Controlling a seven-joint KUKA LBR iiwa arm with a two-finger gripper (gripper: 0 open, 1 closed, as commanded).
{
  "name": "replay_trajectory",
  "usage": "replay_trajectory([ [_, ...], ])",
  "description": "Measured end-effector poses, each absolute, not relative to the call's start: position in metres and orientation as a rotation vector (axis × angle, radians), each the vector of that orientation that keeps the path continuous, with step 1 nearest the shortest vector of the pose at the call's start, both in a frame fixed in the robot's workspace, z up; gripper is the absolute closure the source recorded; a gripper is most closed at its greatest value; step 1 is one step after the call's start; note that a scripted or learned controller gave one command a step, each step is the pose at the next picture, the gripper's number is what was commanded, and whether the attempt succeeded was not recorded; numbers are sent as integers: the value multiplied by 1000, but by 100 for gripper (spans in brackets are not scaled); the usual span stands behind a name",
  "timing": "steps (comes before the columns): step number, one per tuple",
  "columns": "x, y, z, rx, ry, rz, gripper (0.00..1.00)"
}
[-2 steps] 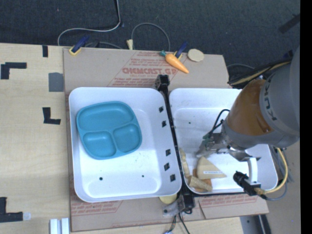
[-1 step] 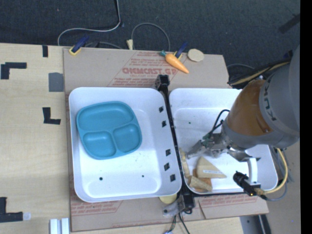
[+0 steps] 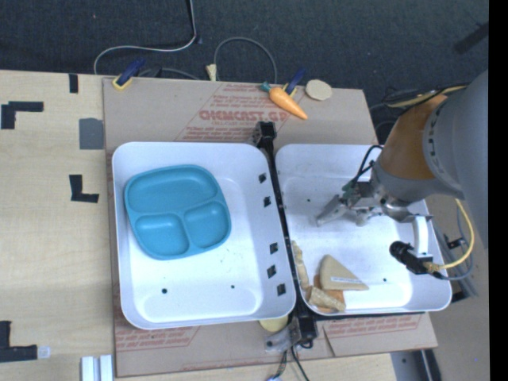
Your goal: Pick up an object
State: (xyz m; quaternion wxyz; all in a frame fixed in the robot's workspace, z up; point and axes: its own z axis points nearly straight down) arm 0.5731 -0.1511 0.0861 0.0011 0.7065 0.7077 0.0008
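Dark blue-grey carpet (image 3: 333, 14), pale wooden bench (image 3: 48, 236) with black markings, brown cardboard sheet (image 3: 230, 109)

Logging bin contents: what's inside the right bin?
In the right bin: a cheese wedge, bread pieces by the divider, and the claw. The arm covers its right side.

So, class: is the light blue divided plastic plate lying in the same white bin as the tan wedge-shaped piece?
No: the light blue divided plastic plate lies in the left white bin, while the tan wedge-shaped piece lies in the right white bin.
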Motion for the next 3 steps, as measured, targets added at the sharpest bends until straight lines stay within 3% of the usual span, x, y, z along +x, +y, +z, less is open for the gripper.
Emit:
replay_trajectory([
  [1,534,-204,171,2222,2212,0,0],
  [2,526,-158,96,2224,2231,-5,0],
  [3,637,-226,86,2211,2218,4,0],
])
